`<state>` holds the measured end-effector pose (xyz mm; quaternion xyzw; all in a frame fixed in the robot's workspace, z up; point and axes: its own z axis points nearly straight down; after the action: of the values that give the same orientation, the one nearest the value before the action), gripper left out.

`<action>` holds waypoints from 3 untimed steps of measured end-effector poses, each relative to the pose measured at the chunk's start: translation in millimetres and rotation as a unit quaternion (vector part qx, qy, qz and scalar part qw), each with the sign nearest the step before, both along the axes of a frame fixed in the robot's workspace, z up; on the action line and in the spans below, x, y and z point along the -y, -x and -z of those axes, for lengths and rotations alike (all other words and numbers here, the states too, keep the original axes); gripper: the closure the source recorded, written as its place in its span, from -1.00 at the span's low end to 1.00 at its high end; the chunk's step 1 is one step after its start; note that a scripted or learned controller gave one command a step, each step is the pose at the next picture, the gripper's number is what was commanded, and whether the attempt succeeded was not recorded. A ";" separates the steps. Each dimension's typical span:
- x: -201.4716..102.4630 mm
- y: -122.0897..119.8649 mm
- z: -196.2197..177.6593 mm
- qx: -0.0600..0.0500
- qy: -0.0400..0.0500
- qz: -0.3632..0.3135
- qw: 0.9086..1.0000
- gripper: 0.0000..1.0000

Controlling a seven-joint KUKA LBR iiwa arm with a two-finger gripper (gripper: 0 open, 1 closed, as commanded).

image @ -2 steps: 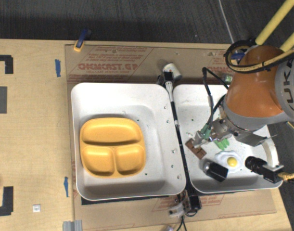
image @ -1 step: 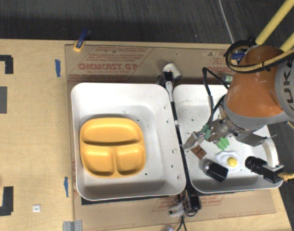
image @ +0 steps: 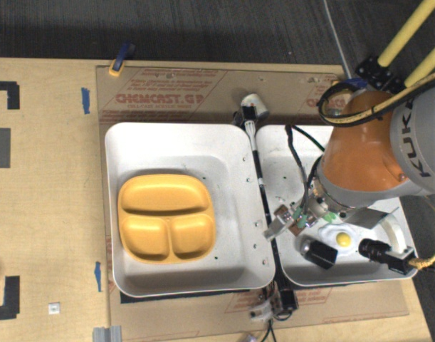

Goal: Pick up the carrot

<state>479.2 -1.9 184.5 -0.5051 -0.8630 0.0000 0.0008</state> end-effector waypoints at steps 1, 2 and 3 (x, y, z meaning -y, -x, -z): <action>44.8 -74.0 -0.5 0.001 0.000 0.041 0.999 -1.00; -22.1 -15.9 0.1 0.000 0.000 0.054 0.999 -1.00; -88.7 -2.4 53.1 0.006 0.004 0.062 0.998 -1.00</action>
<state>481.6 86.8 131.4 -0.5573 -0.8303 0.0009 -0.0064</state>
